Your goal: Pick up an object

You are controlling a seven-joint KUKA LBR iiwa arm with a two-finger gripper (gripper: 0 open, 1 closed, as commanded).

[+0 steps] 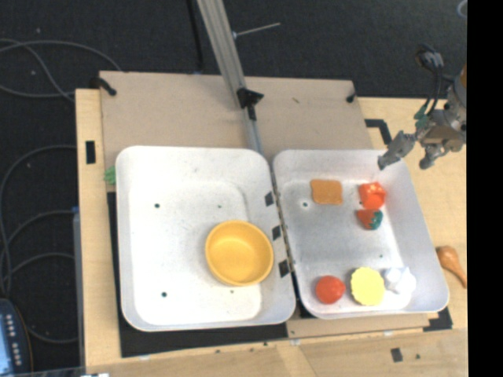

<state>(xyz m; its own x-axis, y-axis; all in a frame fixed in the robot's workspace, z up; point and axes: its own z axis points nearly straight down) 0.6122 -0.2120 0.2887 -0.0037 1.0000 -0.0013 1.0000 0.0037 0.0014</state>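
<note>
My gripper (409, 157) hangs over the far right corner of the right bin (346, 246), its two fingers spread open with nothing between them. In that bin lie a tan square piece (326, 192), a red-orange object (372, 195) and a small green and red object (370, 218), all a little below and left of the gripper. Along the bin's near edge sit a red ball (331, 289), a yellow round object (367, 286) and a white lump (398, 280).
A yellow bowl (239, 252) rests in the left bin (157, 210). An orange object (449, 261) lies on the bench right of the right bin. A slanted metal rail (224, 45) rises behind the bins.
</note>
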